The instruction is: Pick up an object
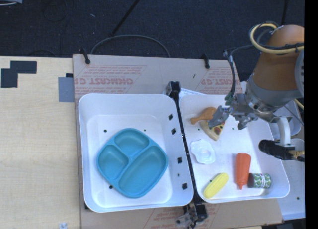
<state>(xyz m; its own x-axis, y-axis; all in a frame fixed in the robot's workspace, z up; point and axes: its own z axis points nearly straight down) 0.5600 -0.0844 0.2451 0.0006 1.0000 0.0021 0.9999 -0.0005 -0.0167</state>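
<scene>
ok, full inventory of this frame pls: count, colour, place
white bins: 2, white, side by side on the bench
divided plate: 1, blue, three compartments, in left bin
drumstick-shaped toy: 1, tan, far part of right bin, by the gripper
fried-egg-like toy: 1, white, middle of right bin
corn cob toy: 1, yellow, near edge of right bin
carrot toy: 1, orange, right bin, right of the corn
small can: 1, green-patterned, right bin, beside the carrot
cardboard sheet: 1, brown, under the bins
arm: 1, grey and orange, over right bin
gripper: 1, grey, low beside the drumstick
</scene>
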